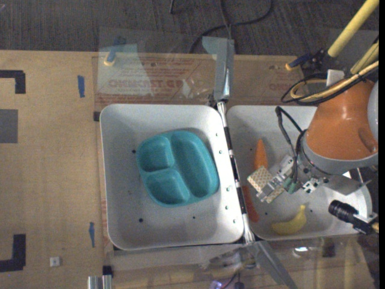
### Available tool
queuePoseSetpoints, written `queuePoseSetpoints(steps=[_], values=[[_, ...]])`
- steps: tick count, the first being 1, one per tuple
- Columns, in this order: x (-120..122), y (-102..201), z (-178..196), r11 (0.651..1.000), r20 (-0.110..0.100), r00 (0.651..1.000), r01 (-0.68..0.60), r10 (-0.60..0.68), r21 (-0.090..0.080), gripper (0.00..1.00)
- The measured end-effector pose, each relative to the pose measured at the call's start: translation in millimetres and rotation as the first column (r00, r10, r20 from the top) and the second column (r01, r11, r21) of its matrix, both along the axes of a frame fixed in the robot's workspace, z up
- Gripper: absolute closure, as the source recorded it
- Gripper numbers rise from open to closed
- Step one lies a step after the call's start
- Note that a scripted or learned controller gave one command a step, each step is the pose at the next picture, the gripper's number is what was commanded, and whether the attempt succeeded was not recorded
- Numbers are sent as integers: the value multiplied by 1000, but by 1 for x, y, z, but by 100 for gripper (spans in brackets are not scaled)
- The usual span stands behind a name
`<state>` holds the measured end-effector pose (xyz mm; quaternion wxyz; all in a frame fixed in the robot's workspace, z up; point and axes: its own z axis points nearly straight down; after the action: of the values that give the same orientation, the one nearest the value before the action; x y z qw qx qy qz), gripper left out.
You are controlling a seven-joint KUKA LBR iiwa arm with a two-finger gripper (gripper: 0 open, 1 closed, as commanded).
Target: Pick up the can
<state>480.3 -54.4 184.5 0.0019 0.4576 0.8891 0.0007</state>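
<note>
My gripper (268, 184) hangs low over the left part of the right bin (337, 230), its checkered tips pointing toward the divider between the bins. The grey arm with its orange band (340, 128) covers much of the right bin's upper right. An orange carrot (260, 154) lies just above the gripper. Close below and to the right of it lies a yellow banana (290, 221).
A teal divided plate (177, 167) sits in the middle of the left bin (120, 221). An orange-red strip (248, 205) lies along the right bin's left wall. Cables and a black cylinder (344, 211) hang beside the arm at the right.
</note>
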Motion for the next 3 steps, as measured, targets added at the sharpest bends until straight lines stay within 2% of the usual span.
queuePoseSetpoints(steps=[1, 2, 3], values=[[62, 71, 102, 996, 0, 996, -93, 93, 0, 100], [63, 72, 112, 996, 4, 996, -94, 94, 0, 100], [129, 132, 171, 865, 4, 865, -502, 502, -3, 100]])
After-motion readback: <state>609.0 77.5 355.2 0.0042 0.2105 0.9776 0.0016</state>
